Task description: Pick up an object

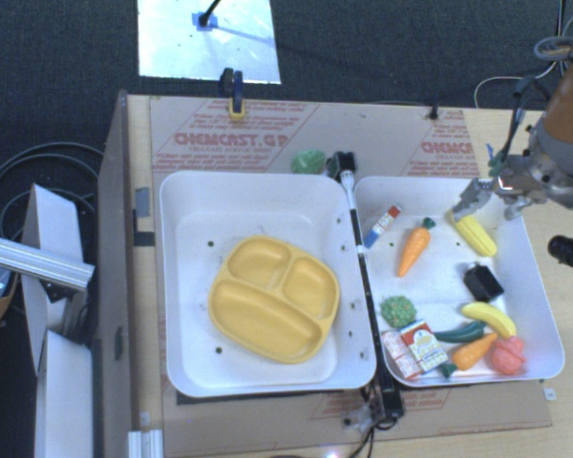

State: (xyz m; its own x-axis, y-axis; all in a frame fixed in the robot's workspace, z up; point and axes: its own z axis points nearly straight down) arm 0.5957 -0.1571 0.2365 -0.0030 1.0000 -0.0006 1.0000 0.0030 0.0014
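Observation:
The right bin (538, 284) holds several toy foods. A yellow corn cob (476, 235) lies near its far right corner, an orange carrot (413, 248) to its left. My gripper (491, 201) hovers at the bin's far right edge, just above the corn cob. Its fingers (467, 199) stand spread and open, with nothing between them. The grey arm comes in from the right.
Also in the right bin are a marker (380, 227), a black block (482, 281), a banana (490, 318), broccoli (397, 310), a small box (415, 348), a green vegetable (458, 333) and a pink item (506, 355). The left bin (186, 256) holds a yellow divided tray (273, 297).

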